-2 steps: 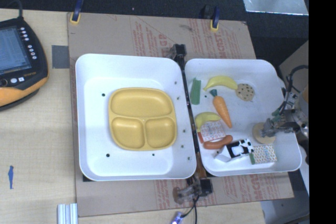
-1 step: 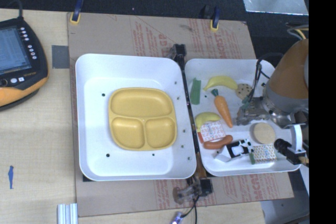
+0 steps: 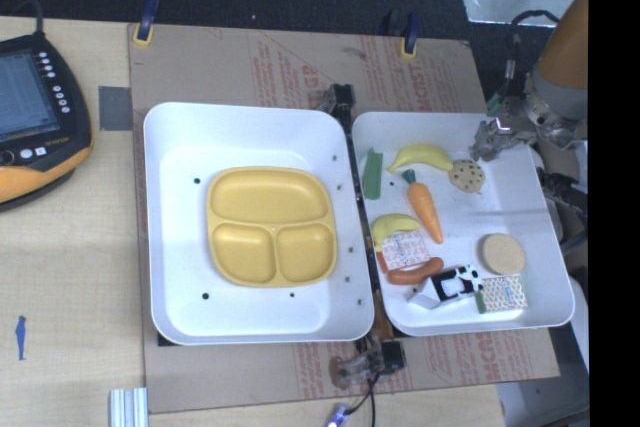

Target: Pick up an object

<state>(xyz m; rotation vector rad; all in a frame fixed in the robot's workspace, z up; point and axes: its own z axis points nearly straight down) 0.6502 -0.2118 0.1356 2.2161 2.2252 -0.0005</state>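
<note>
Metal hand point(image 3: 490, 140) beside round speckled cookie point(image 3: 466, 176), grip unclear, tapered carrot point(image 3: 425, 210)

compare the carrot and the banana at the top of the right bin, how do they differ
The carrot is orange with a green stem end; the banana is yellow. The carrot is straight and tapered; the banana is curved. The carrot runs roughly up and down the view, slanting; the banana lies across it, just above the carrot's stem. Both lie loose in the right bin, close together.

Yellow divided tray point(image 3: 270, 225), white bins point(image 3: 170, 215), orange carrot point(image 3: 425, 211), yellow banana point(image 3: 421, 156), speckled cookie point(image 3: 466, 176)
</note>
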